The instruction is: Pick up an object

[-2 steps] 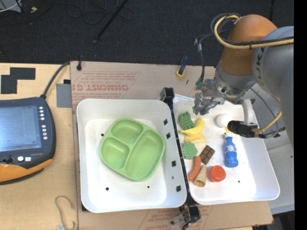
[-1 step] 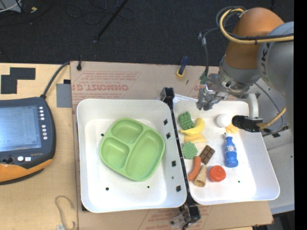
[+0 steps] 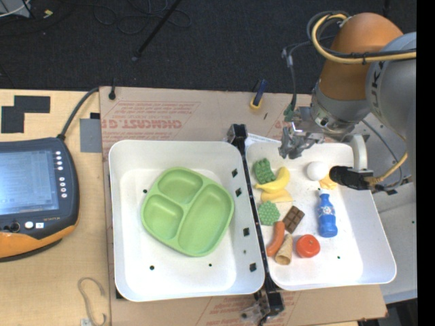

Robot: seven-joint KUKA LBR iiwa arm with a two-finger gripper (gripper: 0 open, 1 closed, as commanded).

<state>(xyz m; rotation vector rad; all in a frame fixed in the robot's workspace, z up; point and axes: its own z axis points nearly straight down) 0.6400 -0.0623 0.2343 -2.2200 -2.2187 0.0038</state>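
Both bins are plain white, and the left bin (image 3: 129, 250) has a lime green divided plate (image 3: 188, 210) in it. The right bin (image 3: 367, 257) is the colourful one: yellow banana (image 3: 275, 182), blue bottle (image 3: 327, 216) with a white label, red tomato (image 3: 308, 246), orange carrot (image 3: 276, 238), brown chocolate bar (image 3: 293, 219), white egg (image 3: 315, 170). Arm's grey with an orange band (image 3: 353, 46).

Right bin (image 3: 370, 250) contents, clock positions taken from bin centre. White ball (image 3: 315, 170) at 12. Yellow banana (image 3: 274, 183) at 10, touching a green leafy piece (image 3: 263, 170) on its upper left. Second green piece (image 3: 269, 213) at 9. Brown chocolate block (image 3: 293, 218) central. Blue bottle (image 3: 327, 215) at 3, lying flat. Orange carrot (image 3: 276, 238), cone (image 3: 285, 249) and red tomato (image 3: 308, 246) grouped at 7
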